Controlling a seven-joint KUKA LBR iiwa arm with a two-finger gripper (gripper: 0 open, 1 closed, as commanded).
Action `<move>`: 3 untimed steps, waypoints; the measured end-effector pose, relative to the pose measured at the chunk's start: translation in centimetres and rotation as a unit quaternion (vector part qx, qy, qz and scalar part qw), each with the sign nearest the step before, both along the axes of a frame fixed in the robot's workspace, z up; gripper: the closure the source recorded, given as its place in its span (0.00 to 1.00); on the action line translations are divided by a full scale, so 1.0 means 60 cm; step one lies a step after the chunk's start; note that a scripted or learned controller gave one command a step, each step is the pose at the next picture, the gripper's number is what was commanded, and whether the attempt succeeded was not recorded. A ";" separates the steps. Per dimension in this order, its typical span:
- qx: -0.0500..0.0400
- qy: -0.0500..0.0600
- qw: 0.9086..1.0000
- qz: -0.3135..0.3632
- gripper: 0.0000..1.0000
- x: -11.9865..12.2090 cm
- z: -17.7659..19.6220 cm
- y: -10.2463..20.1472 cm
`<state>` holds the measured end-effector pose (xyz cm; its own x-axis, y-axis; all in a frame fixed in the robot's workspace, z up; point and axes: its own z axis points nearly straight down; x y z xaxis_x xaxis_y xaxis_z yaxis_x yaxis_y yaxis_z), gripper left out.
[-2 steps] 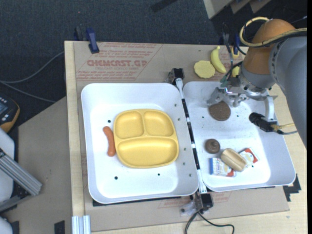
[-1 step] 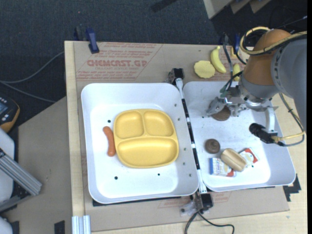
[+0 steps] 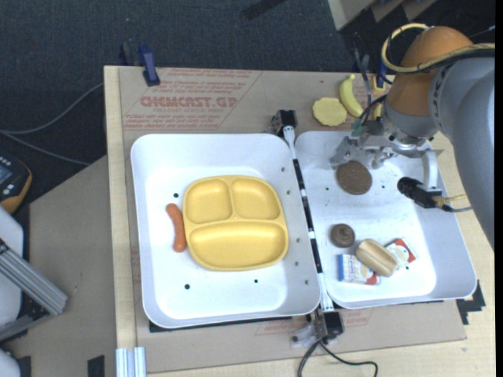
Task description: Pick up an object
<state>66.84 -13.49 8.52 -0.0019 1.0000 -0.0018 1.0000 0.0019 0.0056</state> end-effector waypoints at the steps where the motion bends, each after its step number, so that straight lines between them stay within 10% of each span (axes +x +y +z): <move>1: 0.001 0.004 1.000 -0.002 0.00 -0.050 0.000 -0.028; 3: 0.000 0.001 1.000 0.000 0.00 -0.002 0.000 0.033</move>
